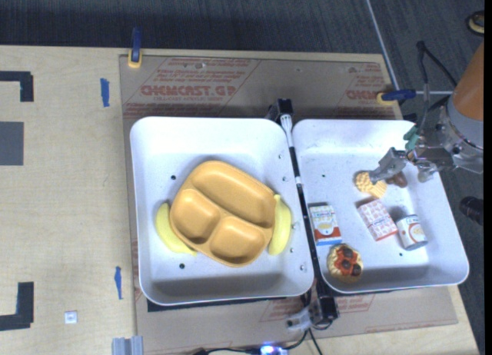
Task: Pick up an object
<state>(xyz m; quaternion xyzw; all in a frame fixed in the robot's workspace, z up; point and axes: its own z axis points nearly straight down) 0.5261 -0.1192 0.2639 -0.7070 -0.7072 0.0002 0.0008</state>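
My gripper (402, 172) hangs over the back of the right bin (453, 269), open, with its fingers spread. One finger (383, 167) points down-left beside a round yellow waffle-like cookie (367, 184). A small brown piece (398, 180) lies just below the gap between the fingers; I cannot tell whether they touch it. Further forward in the bin lie a red-and-white packet (377, 219), a small white can (413, 232), a small carton (324, 223) and a round dark-and-orange toy (344, 261).
The left bin (150, 142) holds an overturned orange divided plate (221, 211), with a banana (281, 224) at its right side and another yellow piece (166, 230) at its left. A black divider (294, 169) runs between the bins. Cables trail at the back right.
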